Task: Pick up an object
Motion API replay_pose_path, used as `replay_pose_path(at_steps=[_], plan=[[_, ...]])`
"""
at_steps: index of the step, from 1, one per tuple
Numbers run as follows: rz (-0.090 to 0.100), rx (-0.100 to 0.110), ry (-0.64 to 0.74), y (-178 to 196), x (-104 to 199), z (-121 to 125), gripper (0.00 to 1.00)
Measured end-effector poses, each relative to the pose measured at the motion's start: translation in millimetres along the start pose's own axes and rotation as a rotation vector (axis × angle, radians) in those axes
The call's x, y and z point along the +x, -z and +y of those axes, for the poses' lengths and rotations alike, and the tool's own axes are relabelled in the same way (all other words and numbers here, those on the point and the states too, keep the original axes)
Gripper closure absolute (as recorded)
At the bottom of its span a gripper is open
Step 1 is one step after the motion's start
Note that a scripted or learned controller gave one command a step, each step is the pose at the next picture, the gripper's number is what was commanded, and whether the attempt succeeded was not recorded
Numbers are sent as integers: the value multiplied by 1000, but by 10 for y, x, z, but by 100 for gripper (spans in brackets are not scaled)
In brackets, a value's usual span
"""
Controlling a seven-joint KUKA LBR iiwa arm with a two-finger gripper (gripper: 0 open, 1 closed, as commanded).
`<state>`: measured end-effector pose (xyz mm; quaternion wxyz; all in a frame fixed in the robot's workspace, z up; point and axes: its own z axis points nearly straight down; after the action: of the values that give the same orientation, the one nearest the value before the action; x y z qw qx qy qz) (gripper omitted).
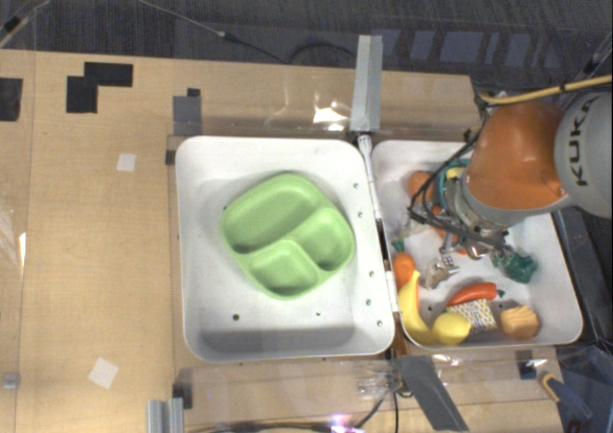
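Yellow banana [410,307] and lemon [452,328] lie at near edge of right bin [565,273], below and left of hand [446,266]. Tan block [520,321] and red chili [473,292] sit just below-right of hand. Small orange item [403,265] sits left of hand; teal item [520,265] to its right; orange round item [421,181] above it. Hand is low over bin contents, w/ arm's orange band [512,158] above; hand state: cannot tell. No item seen in its grasp. Green divided plate [287,233] lies in left bin [196,230], well left of hand. Both bins rest on counter [86,259].
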<state>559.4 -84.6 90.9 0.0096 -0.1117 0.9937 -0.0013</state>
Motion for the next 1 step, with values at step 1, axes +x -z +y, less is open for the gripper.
replay_pose_path(at_steps=[1], plan=[[7, -2, 61, -39, -1075, -346, 0]])
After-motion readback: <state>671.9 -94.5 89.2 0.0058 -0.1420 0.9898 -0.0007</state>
